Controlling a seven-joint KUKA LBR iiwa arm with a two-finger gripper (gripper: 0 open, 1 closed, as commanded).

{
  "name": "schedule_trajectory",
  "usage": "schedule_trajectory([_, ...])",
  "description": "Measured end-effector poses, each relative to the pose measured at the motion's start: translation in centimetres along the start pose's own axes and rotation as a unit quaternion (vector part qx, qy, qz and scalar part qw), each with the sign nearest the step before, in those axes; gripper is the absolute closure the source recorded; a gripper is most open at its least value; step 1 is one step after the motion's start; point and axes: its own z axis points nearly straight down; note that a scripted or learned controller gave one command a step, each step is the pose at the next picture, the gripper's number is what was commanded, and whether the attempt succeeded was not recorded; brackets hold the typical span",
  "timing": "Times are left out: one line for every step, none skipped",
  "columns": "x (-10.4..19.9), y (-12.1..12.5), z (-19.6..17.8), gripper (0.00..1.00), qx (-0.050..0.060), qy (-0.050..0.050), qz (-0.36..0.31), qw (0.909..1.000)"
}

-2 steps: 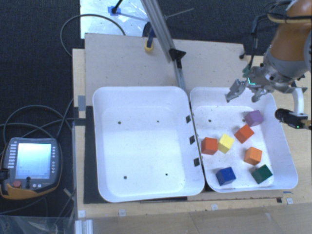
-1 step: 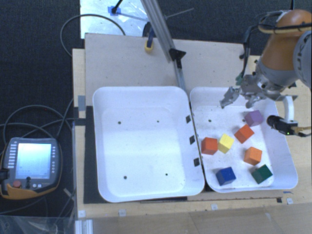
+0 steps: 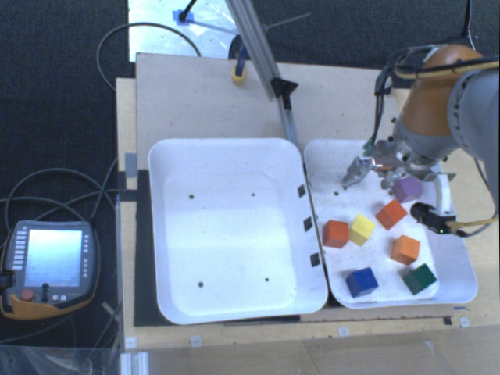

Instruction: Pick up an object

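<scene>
The right bin (image 3: 328,201) holds several coloured cubes: red (image 3: 336,233), yellow (image 3: 362,229), orange-red (image 3: 391,213), orange (image 3: 405,249), blue (image 3: 362,281), green (image 3: 420,278) and purple (image 3: 407,187). My gripper (image 3: 371,176) hangs over the bin's upper part, open, with one finger (image 3: 353,174) splayed left and only white bin floor showing between the two. The purple cube lies just right of the gripper, partly under the wrist, outside the fingers. The remaining cubes sit below and in front of the gripper, apart from it.
The left bin (image 3: 226,225) sits beside the right one, their rims meeting at black clips (image 3: 306,223). A slanted metal pole (image 3: 258,41) crosses the bench's back. A black cable plug (image 3: 428,214) hangs by the orange-red cube. A teach pendant (image 3: 47,268) lies far left.
</scene>
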Motion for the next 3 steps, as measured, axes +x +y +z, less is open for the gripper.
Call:
schedule_trajectory([0.0, 0.0, 5.2, 0.00, -0.001, 0.000, 0.000, 1.0000])
schedule_trajectory([0.0, 0.2, 3.7, 1.00, -0.004, 0.000, -0.001, 1.0000])
schedule_trajectory([-1.1, 0.4, -1.8, 1.00, -0.005, -0.001, 0.000, 1.0000])
